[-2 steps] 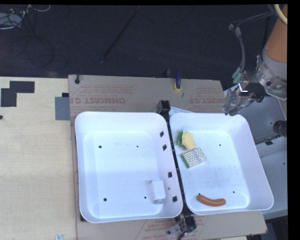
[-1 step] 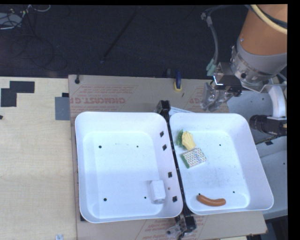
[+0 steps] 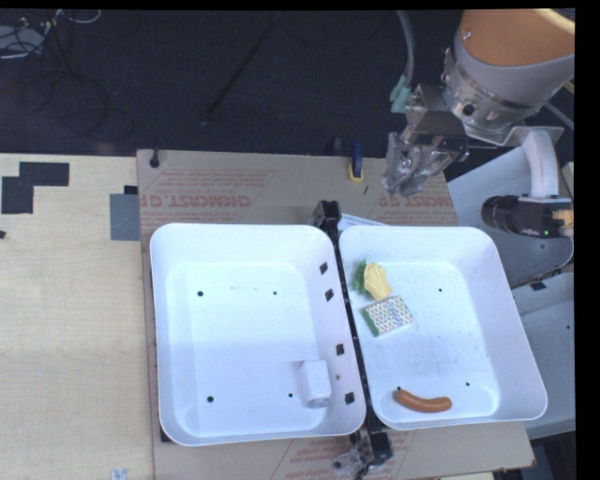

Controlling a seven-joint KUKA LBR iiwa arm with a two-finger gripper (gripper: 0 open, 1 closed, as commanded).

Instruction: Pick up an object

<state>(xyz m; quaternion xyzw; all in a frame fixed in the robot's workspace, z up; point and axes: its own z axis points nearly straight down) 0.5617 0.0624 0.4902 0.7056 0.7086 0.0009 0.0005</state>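
Lying in the right bin [image 3: 511, 309] are a corn cob [image 3: 375, 279], a patterned sponge [image 3: 388, 315] just beside it and a sausage [image 3: 422, 402] nearer the front. A white block [image 3: 314, 382] sits in the left bin [image 3: 173, 309]. Jaws [image 3: 410, 178] hover above the counter [image 3: 75, 328] behind the bins, holding nothing; their opening I cannot tell.

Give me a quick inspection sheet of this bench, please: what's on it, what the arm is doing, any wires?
Surface: two white bins side by side, left bin and right bin, on a brown board over a pale wood bench.
Job's things: corn cob, patterned square packet and sausage in the right bin; small white block in the left bin.
Clutter: yellow-and-blue item at the board's far edge.
Grippers: gripper hangs above the board behind the right bin, holding nothing visible.
Cables: grey hose running up beside the wrist; dark cables on the floor behind.
Surroundings: dark floor; black device at right.
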